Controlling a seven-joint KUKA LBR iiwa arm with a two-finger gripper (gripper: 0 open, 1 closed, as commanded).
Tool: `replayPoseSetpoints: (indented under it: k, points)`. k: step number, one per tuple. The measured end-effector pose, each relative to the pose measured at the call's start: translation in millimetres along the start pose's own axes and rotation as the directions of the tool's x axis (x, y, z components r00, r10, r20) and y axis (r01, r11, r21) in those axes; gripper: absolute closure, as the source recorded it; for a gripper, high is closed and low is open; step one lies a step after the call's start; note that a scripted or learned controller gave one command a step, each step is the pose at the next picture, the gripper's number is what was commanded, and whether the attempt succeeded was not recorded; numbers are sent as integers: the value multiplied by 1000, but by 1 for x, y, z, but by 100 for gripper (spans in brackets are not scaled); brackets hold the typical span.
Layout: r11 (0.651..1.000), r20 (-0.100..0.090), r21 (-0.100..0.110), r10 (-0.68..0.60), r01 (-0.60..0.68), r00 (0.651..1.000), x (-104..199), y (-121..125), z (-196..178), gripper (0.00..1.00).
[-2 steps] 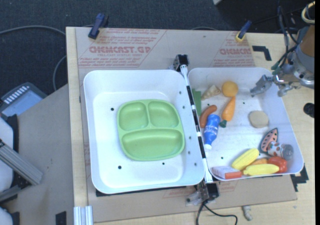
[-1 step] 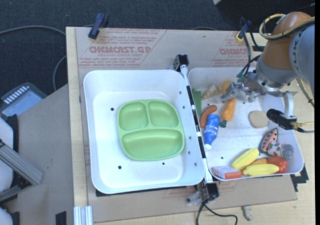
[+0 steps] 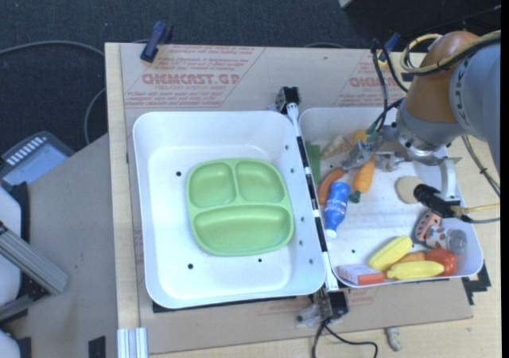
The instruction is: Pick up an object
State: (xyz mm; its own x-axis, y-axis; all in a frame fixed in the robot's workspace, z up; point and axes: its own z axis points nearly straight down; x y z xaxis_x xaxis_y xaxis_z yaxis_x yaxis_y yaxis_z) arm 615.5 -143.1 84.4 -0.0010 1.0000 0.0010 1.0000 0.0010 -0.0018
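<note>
Beside carrot (image 3: pixel 364 177), blue bottle (image 3: pixel 336 207), yellow corn (image 3: pixel 390 252)

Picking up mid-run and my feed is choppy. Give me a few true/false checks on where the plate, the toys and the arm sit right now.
1. The green divided plate lies in the left bin. True.
2. The blue bottle lies on the green plate. False: it lies in the right bin, near the divider.
3. The arm is over the right bin. True.
4. The yellow corn sits at the right bin's far edge. False: it is near the front edge.
5. The orange carrot is in the left bin. False: right bin.
</note>
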Motion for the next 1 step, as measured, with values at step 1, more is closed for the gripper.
replayPoseSetpoints:
  k: [1]
  points:
    - [1000, 0, -1, -1, 1, 1000, 0, 0, -10, 100]
